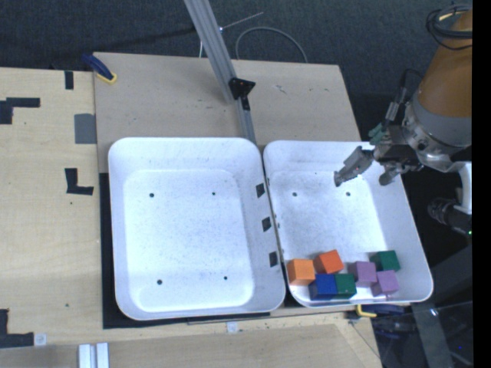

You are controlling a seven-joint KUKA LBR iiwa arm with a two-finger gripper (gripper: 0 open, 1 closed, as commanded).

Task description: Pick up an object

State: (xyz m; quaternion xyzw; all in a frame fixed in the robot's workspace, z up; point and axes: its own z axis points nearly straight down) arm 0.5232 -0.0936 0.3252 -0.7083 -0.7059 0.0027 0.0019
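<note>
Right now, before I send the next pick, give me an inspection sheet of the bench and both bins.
Surface: wooden bench bearing left bin and right bin, side by side.
Job's things: blocks clustered at the right bin's near edge: two orange blocks, blue block, two green blocks, two purple blocks.
Clutter: blue and yellow item at the bench's far left corner.
Grippers: pincer over the right bin's far end, nothing between its fingers, away from the blocks.
Cables: thin wire loop beyond the bench.
Surroundings: slanted metal pole; dark floor.
</note>
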